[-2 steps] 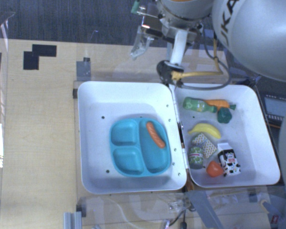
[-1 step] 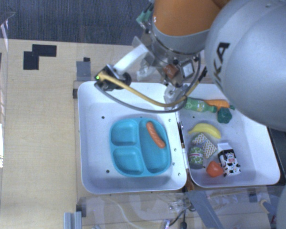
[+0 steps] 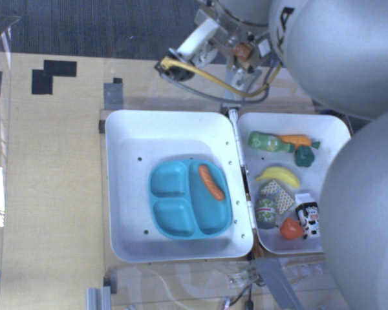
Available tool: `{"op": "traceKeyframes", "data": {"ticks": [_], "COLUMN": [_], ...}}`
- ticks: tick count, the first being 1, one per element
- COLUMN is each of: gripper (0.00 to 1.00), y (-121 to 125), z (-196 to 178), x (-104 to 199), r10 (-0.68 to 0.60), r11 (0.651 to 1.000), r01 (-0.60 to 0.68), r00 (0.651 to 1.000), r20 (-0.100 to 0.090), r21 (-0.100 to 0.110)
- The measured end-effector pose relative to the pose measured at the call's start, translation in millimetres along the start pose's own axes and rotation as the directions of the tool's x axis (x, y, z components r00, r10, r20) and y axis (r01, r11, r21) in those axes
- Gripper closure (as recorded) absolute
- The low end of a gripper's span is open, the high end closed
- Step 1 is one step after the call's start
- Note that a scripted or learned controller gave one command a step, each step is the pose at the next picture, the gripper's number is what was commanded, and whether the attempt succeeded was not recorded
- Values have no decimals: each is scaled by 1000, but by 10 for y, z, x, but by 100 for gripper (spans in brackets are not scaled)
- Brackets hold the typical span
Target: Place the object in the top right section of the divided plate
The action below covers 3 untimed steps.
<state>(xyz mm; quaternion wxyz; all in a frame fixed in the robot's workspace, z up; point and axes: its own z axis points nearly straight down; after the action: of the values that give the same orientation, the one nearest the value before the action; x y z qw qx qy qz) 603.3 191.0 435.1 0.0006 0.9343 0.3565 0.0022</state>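
A blue divided plate (image 3: 173, 217) lies in the left white bin (image 3: 126, 173), with two small sections on its left and one long section on its right. An orange sausage (image 3: 211, 181) rests at a slant in the upper part of that long right section. My gripper (image 3: 238, 70) hangs from the wrist above the far rim where the two bins meet, well clear of the plate. A yellow cable loops below it. Nothing shows in its grasp.
The right bin (image 3: 336, 134) holds a green bottle (image 3: 269, 141), a carrot (image 3: 295, 139), a banana (image 3: 278, 175), a patterned packet (image 3: 279, 197), a green can (image 3: 266, 212), a red tomato (image 3: 290, 228) and a small cow-print carton (image 3: 308, 217). The arm's grey body covers the right side.
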Motion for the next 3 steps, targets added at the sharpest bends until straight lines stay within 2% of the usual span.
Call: {"op": "traceKeyframes", "data": {"ticks": [1,2,3], "gripper": [0,0,0], "y": [-432,-655,-402], "z": [-9,-9,245], "x": [-335,-447,-733], "r10": [356,363,375], "r11": [935,932,927], "r01": [-356,-363,-375], "r00": [935,932,927], "r20": [-4,-5,-2], "r21": [0,-1,0]}}
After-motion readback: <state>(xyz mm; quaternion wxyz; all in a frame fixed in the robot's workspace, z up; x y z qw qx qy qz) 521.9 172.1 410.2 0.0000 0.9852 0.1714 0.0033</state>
